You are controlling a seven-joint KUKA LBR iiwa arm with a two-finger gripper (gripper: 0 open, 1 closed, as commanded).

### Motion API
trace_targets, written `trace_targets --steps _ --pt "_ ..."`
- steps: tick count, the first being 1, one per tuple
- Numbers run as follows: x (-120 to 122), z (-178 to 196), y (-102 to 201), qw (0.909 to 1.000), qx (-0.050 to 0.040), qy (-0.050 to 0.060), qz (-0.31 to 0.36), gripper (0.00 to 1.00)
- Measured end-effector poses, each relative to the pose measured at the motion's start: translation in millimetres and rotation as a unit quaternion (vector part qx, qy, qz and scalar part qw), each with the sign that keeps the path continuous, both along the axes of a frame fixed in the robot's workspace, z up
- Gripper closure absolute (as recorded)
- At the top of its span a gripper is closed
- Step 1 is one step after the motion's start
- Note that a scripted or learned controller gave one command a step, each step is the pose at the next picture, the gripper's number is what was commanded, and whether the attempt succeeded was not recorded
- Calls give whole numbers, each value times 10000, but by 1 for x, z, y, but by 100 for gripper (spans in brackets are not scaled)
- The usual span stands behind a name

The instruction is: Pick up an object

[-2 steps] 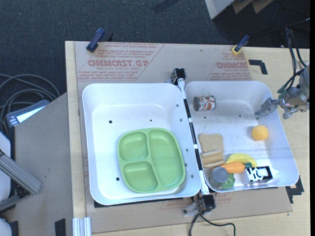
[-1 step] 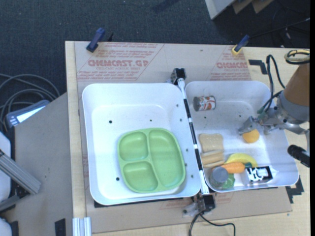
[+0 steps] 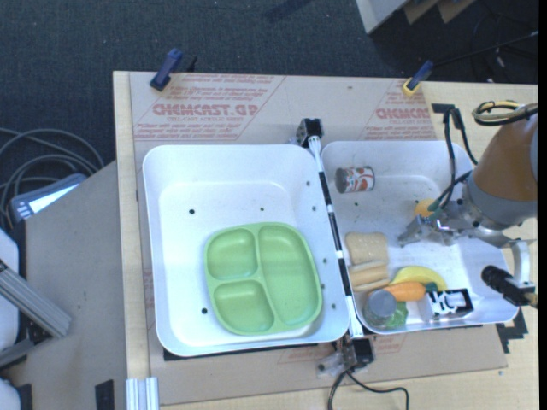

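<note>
Reaching is coming from three o'clock, with the gripper (image 3: 425,226) hanging low in the right bin (image 3: 389,154) near its middle; whether the fingers are spread or closed I cannot tell (they are small and blurred against the white floor). Nothing is visibly sitting between them.

To do this step well, I judge the arm should be choosing an isolated target: the can (image 3: 355,178), lying on its side at eleven o'clock of the gripper, is standing well apart from the crowded pile at six o'clock.

Counted: one can, two sponges (image 3: 367,260), one banana (image 3: 419,274), one carrot (image 3: 404,292), one cup (image 3: 382,307), one green tray (image 3: 261,277) in the left bin (image 3: 171,178), two bins on the tabletop (image 3: 205,105).
</note>
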State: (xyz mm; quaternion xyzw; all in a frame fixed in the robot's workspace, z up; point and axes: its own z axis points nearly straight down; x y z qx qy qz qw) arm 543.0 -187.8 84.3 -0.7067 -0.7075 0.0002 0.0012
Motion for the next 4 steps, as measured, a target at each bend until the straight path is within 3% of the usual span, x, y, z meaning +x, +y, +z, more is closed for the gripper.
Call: trace_targets --steps 1,2,3,4 --pt "35 0 34 10000 -9 -20 2 0" --pt "76 1 1 10000 -16 -22 -2 0" --pt "78 12 1 10000 -26 -45 3 100" --pt "76 52 81 10000 -7 -17 -1 100"
